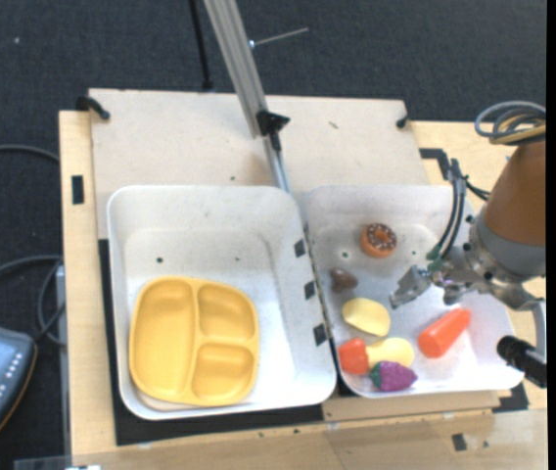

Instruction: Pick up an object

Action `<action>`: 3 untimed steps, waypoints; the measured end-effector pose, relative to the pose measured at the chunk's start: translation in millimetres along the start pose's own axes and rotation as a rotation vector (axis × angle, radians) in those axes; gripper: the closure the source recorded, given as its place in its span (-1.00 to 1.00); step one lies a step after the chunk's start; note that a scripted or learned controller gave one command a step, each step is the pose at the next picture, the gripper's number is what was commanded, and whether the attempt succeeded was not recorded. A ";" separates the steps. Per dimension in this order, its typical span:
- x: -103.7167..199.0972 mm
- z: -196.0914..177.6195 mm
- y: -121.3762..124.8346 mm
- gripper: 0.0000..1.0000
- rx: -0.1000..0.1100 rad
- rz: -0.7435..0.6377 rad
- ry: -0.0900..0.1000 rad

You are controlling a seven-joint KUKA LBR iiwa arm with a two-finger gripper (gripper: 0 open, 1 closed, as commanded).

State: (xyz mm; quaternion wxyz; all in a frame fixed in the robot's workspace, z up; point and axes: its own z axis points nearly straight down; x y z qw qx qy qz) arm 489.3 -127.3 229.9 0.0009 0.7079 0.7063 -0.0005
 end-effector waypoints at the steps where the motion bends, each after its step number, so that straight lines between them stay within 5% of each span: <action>1: 42.3 1.5 132.8 -1.00 -0.006 -0.009 0.001; 2: 82.2 12.9 107.6 -1.00 0.003 -0.006 0.002; 3: 198.2 29.3 144.0 -1.00 0.000 -0.011 0.005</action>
